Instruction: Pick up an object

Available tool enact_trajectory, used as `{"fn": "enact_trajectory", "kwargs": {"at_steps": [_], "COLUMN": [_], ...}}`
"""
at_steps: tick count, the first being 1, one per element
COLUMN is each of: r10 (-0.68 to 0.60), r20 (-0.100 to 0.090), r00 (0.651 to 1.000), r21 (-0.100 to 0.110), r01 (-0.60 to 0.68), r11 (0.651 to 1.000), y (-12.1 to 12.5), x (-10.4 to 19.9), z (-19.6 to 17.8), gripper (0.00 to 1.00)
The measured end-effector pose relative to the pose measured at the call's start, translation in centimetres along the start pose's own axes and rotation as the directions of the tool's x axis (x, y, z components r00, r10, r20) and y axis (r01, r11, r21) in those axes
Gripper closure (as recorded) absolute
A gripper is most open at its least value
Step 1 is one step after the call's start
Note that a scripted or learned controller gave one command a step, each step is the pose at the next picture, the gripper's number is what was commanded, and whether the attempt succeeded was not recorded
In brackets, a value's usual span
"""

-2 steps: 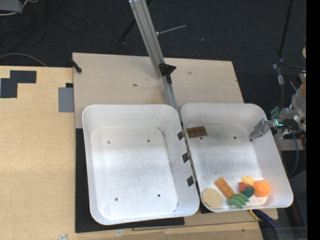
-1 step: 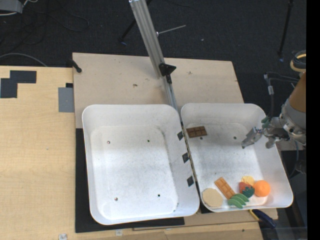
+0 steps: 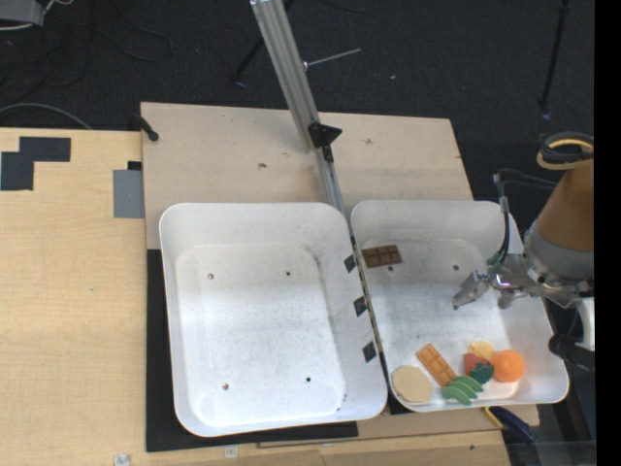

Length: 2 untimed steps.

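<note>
**Objects bunched low in the right bin, claw above them**

Objects for picking lie in the right bin (image 3: 427, 216), at the right of the frame. The claw (image 3: 482, 290) hangs over the bin's right-centre, its fingers spread apart with nothing between them. Below it, along the bin's lower edge, sit an orange ball (image 3: 507, 365), a red piece (image 3: 474, 363), a yellow piece (image 3: 481, 349), a green ridged item (image 3: 463, 388), a tan wafer (image 3: 436, 364) and a pale round disc (image 3: 412, 384). A brown chocolate bar (image 3: 380, 255) rests apart, near the bin's upper left. The left bin (image 3: 184, 260) sits beside it on the bench (image 3: 78, 289).
</note>
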State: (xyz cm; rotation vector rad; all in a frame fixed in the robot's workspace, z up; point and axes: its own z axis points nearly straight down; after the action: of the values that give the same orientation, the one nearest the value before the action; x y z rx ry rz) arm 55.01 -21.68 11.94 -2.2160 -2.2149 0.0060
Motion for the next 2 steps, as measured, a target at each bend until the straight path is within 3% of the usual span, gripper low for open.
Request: {"fn": "enact_trajectory", "kwargs": {"at_steps": [1,2], "r10": [0.001,0.006], "r20": [0.003,0.003], "r00": [1.0,1.0], "r21": [-0.008,-0.007], "r01": [-0.001,-0.006], "r11": [1.0,1.0], "y": [0.1,0.0], "x": [0.0,0.0], "z": [2.8,1.8], "gripper": [0.0,1.0]}}
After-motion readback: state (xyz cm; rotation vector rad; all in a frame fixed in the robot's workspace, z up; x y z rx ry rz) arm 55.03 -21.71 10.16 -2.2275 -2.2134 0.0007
